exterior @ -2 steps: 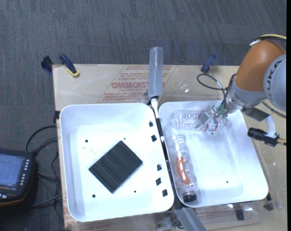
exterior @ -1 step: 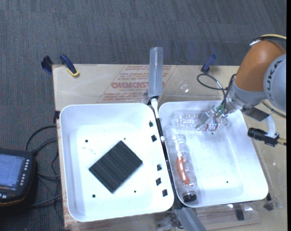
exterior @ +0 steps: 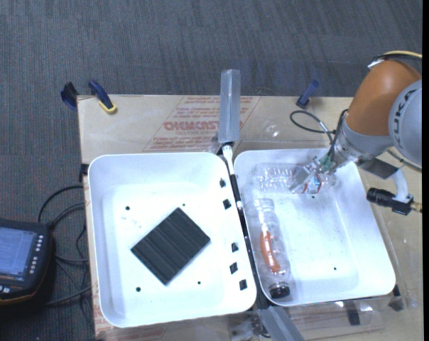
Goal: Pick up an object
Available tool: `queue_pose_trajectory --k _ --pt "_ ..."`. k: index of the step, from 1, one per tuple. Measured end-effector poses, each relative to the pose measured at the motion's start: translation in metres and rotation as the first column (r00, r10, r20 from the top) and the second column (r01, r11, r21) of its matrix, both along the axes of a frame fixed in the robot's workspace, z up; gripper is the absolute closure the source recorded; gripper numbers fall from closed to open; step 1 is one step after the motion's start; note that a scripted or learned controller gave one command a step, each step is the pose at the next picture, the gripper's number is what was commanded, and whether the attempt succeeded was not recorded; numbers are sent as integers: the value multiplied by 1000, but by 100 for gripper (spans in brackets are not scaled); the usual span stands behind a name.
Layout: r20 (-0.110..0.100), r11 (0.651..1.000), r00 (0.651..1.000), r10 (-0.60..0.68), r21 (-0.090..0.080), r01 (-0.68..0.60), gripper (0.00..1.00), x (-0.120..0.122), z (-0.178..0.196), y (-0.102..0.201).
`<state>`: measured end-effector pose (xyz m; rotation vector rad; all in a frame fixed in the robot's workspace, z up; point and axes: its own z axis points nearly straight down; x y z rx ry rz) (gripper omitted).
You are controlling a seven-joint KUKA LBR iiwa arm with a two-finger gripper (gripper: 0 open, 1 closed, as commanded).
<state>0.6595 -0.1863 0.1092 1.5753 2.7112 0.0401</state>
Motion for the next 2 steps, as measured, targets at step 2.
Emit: queue_pose_trajectory --k 2 --pt "-21 999 999 -40 -18 40 100 -14 78 73"
